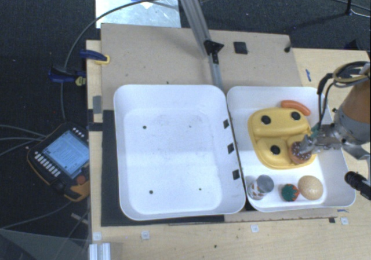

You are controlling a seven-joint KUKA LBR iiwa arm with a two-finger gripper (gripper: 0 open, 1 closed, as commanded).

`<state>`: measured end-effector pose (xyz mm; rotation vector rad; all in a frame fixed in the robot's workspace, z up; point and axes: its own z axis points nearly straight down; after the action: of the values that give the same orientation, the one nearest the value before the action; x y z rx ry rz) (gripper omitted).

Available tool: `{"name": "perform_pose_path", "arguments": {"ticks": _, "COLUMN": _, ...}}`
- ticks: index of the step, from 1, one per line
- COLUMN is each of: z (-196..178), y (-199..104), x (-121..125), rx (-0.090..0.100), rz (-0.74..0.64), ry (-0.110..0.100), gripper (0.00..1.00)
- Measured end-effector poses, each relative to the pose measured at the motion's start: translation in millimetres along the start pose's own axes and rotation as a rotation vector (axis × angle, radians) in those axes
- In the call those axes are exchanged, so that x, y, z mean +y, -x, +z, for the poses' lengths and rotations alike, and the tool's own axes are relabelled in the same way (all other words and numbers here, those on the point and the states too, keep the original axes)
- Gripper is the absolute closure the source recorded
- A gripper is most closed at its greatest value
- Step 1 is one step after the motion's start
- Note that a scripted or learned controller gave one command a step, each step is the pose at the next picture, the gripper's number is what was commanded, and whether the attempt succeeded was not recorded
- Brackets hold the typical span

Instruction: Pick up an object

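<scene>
The gripper (304, 149) hangs low over the right bin (333, 195), reaching in from the right, its tip at the lower right edge of a yellow toy (277, 134) and on or just above a small reddish-brown piece (301, 153) that sits against that toy; whether it is spread or pressed together cannot be told from here, and nothing can be seen held in it. The yellow toy, blocky with dark spots, lies in the middle of the bin, with an orange sausage (295, 105) at its upper edge. Along the near wall sit a grey can (260, 186), a green-and-red ball (290, 193) and a tan egg (311, 187), each apart from the gripper. The left bin (133, 195) lies beside it, well away from the action. To do this step well, the arm would likely need to settle squarely over one target, probably the reddish-brown piece or the toy's edge, so that the grip straddles it and does not glance off the rounded plastic. A clean straight lift should follow, and a pinch that catches two things at once risks dropping both.
</scene>
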<state>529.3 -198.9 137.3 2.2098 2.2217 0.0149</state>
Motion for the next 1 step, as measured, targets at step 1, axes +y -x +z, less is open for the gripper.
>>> {"name": "perform_pose_path", "arguments": {"ticks": 1, "z": -43.6, "y": -0.9, "x": 0.2, "rx": -0.003, "rz": 0.0, "ry": -0.007, "gripper": 1.0}}
